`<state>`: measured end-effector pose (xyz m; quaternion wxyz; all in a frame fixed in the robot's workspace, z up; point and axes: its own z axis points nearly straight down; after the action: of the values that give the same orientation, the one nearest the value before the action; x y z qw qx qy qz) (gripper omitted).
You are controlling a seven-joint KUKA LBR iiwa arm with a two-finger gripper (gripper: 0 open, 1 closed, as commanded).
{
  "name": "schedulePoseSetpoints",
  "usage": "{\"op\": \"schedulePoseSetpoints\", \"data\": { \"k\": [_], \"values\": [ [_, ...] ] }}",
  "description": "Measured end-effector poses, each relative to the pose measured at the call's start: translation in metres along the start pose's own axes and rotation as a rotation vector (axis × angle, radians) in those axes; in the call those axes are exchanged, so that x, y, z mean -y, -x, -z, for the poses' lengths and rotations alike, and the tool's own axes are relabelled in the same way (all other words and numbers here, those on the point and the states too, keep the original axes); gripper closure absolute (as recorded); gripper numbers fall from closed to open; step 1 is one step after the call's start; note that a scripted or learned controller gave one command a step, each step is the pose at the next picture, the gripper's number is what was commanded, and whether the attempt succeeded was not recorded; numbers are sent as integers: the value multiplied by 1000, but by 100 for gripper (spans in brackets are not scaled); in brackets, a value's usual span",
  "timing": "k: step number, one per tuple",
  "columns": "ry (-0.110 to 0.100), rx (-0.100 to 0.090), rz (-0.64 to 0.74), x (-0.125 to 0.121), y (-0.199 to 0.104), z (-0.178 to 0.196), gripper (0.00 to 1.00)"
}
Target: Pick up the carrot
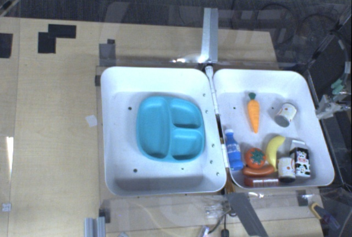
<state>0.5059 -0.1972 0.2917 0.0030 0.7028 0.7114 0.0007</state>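
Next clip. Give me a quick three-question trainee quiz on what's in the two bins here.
1. True or false: the carrot lies in the right bin.
2. What sits in the left bin? A) blue divided plate B) banana C) bottle
3. Fill in: the carrot's green top points toward the ____ edge of the view.

Key:
1. True; it lies apart from the banana and the tipped cup.
2. A, the blue divided plate.
3. Top (far).

blue divided plate (169, 127); banana (274, 148); bottle (232, 150)
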Motion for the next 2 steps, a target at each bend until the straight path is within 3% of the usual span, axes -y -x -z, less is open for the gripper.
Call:
{"op": "schedulePoseSetpoints", "data": {
  "k": [1, 2],
  "values": [
    [0, 0, -1, 0, 0, 0, 0],
    [-5, -3, 7, -27, -55, -117, 0]
  ]
}}
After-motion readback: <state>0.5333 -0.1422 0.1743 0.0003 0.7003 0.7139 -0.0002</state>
